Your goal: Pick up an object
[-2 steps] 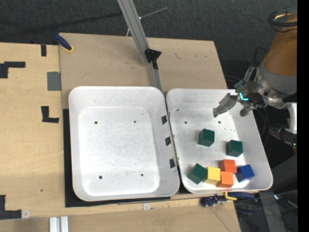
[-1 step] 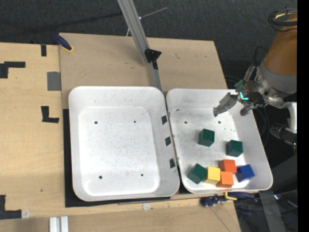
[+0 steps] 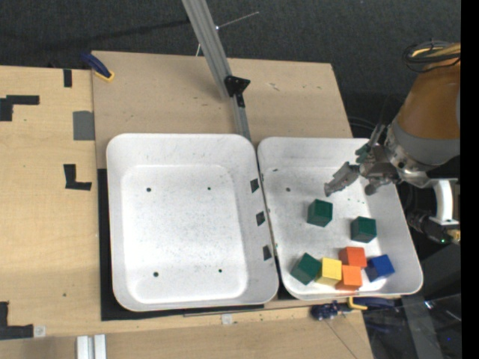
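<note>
Green cube [image 3: 319,212] sits loose in right bin [image 3: 296,155], just below tool [image 3: 358,181]. Tool fingers spread, holding nothing. Risk: off-centre descent nudges cube aside; clustered blocks [image 3: 340,268] near bin's front wall invite double contact.

Cut off, covered or too blurred to read

The arm [image 3: 430,114] runs out of the picture at the right edge, so only its orange band and grey wrist show; it covers the far right corner of the right bin [image 3: 288,163]. The claw [image 3: 353,178] is smeared, and the set of its fingers cannot be made out. The orange block [image 3: 352,276] hides part of the red block [image 3: 354,256] behind it and overlaps the yellow block [image 3: 330,268]. A blue and yellow object [image 3: 337,307] at the table's [image 3: 45,238] near edge lies partly under the bin's rim, too small to identify. The slanted metal bar [image 3: 206,28] is cut by the top edge.
</note>
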Robot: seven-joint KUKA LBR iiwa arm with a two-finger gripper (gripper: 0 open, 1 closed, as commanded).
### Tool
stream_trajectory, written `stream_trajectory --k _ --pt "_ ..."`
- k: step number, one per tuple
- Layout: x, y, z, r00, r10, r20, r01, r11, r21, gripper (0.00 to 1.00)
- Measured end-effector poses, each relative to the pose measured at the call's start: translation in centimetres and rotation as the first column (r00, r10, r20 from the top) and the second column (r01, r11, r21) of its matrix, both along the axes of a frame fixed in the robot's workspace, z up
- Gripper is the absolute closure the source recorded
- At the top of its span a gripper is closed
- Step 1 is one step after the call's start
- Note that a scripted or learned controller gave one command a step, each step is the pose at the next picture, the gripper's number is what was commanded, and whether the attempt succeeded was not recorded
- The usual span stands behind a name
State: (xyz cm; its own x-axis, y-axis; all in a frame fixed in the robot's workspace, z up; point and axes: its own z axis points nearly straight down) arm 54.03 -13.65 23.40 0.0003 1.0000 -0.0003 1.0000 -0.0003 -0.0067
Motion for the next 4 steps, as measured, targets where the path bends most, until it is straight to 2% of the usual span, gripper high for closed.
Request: stream_trajectory --k 2,3,4 --pt "-1.3 0.6 -12.0 1.000 0.000 -0.002 0.000 1.000 0.001 0.00" --pt "-1.1 0.7 -10.7 1.000 0.002 0.003 -0.002 1.000 0.001 1.00" --pt "-1.4 0.2 -4.6 1.000 0.001 0.011 -0.001 1.000 -0.001 1.00"
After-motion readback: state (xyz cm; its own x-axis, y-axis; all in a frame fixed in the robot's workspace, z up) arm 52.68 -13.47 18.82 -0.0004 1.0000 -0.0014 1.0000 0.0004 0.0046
